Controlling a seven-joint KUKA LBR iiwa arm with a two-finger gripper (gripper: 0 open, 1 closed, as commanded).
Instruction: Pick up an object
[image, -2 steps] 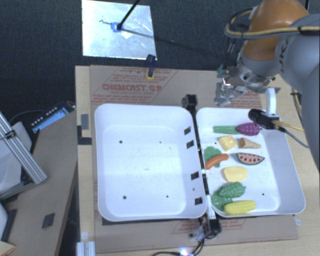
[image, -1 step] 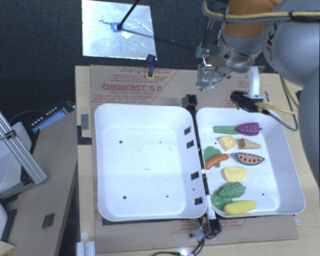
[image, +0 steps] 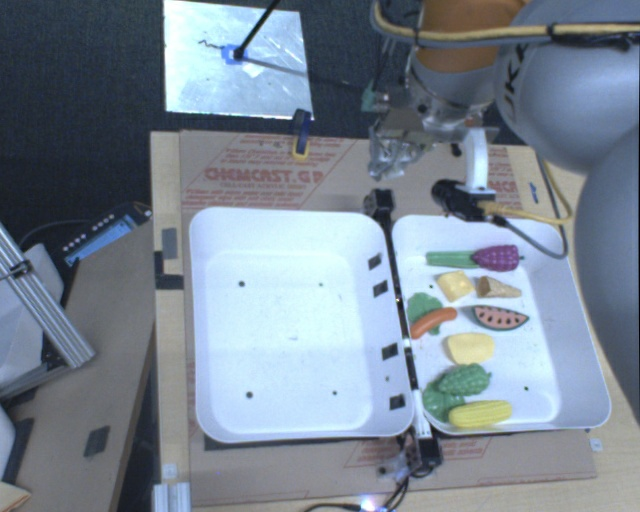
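2 shallow white plastic bins (image: 290, 250) lie below the gripper (image: 392, 160), which hangs beyond their far edge, finger state unclear. Toy food sits in the right bin, below-right of it: red watermelon slice (image: 499, 318), yellow corn cob (image: 480, 413), orange sausage (image: 433, 321).

The gripper (image: 397, 160) hangs above the bench beyond both bins. The right bin (image: 570, 330) holds toy foods: purple grapes (image: 497, 258), a watermelon slice (image: 499, 319), yellow corn (image: 480, 413). The left bin (image: 215, 300) lies beside it.
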